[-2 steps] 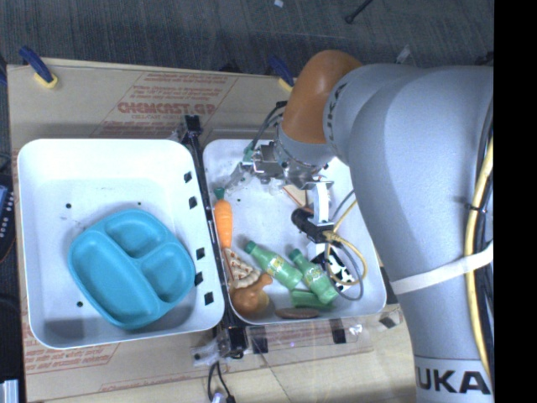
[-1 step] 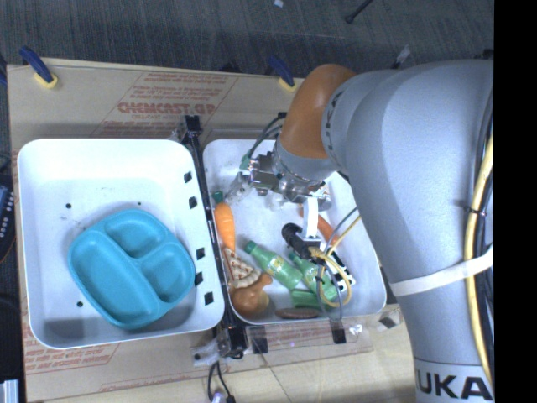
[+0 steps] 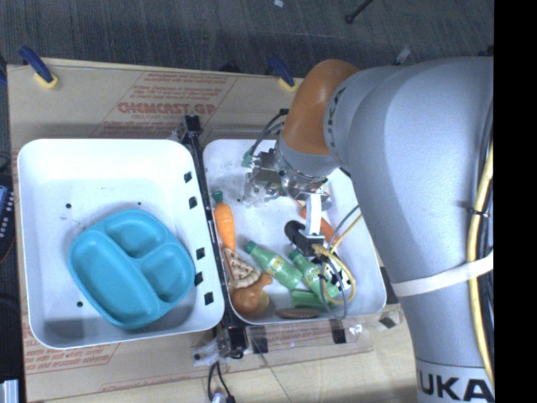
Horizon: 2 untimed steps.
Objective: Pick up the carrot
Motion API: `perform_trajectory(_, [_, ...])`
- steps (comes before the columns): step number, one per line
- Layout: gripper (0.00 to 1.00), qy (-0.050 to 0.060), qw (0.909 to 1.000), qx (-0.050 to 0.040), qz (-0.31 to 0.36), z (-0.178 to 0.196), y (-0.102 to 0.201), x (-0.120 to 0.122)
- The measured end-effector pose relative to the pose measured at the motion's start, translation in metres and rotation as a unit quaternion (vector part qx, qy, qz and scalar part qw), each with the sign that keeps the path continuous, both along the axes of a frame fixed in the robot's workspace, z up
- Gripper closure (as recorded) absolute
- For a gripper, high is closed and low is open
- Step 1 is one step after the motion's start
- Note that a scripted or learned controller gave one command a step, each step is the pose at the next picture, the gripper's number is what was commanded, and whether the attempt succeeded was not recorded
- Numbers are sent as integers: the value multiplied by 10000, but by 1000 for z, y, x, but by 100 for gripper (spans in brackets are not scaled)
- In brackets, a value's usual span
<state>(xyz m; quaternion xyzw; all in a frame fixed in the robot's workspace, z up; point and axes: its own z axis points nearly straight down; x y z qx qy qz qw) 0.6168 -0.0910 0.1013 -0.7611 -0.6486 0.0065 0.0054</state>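
Near the carrot (image 3: 224, 225), gripper (image 3: 267, 185), apart.

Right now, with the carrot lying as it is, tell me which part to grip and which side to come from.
Grip the carrot across the half toward the view's top, coming down from above. It lies flat, lengthwise beside the right bin's left wall, so a side approach looks blocked. Its other end nears the pizza slice and green bottle; that half looks freer.

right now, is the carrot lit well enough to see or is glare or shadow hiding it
Camera view: the carrot is evenly lit, no glare, edges slightly soft; the blue tray throws a soft shadow on the left bin floor; overall mildly grainy.
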Motion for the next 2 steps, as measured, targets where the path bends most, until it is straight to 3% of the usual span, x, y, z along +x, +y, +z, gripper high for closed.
perform_trajectory(1, [100,-65,9967,-4,-808,93,89,-29])
perform_trajectory(2, [100,-63,9999,4,150,107,166,14])
